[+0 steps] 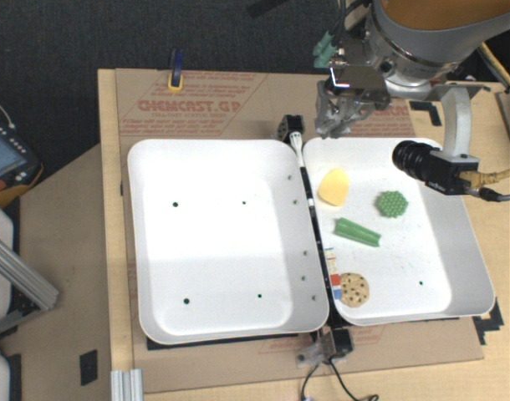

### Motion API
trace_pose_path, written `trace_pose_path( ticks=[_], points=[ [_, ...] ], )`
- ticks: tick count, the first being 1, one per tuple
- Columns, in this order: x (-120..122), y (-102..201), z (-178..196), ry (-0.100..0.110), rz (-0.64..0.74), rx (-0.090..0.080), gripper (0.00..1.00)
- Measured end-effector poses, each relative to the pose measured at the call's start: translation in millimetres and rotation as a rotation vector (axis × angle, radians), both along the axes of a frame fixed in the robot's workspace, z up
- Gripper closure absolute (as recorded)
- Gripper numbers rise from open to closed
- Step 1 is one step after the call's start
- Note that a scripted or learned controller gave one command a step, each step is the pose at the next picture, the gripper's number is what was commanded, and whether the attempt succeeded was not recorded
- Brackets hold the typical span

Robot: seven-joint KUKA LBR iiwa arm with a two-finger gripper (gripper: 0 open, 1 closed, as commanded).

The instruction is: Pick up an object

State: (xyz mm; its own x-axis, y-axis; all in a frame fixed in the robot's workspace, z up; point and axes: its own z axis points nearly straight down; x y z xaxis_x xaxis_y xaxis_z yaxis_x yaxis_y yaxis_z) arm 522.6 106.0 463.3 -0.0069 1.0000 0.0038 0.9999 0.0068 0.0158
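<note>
- Objects for picking lie in the right bin (456, 249): a yellow piece (334, 187) near the inner wall, a green bumpy ball (392, 204) to its right, a green stick (357, 232) lying aslant just below both, and a round cookie (354, 289) near the front inner corner
- None of the four touches another; the yellow piece and green stick are nearest neighbours
- Left bin (155, 224): white floor with four small dark dots
- Both bins rest side by side, inner rims touching, on a brown cardboard sheet (205, 103) printed with red lettering, on the tabletop
- Gripper (337, 125): poised over the rear inner corner of the right bin, above its rim; whether it is spread or closed cannot be told, and nothing is seen in its grasp
- Arm (439, 11): grey, with orange band, entering at the upper right
- Black cylindrical fitting (422, 164) on a white bracket overhangs the right bin's far right part
- Small blue and yellow clip (176, 72) at the cardboard's rear edge
</note>
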Motion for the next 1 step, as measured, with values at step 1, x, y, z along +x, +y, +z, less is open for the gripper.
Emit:
trace_pose_path(
  ticks=[1],
  points=[
    [-32.3,51.4,-25.2,0.021,0.000,-0.004,1.00]
  ],
)
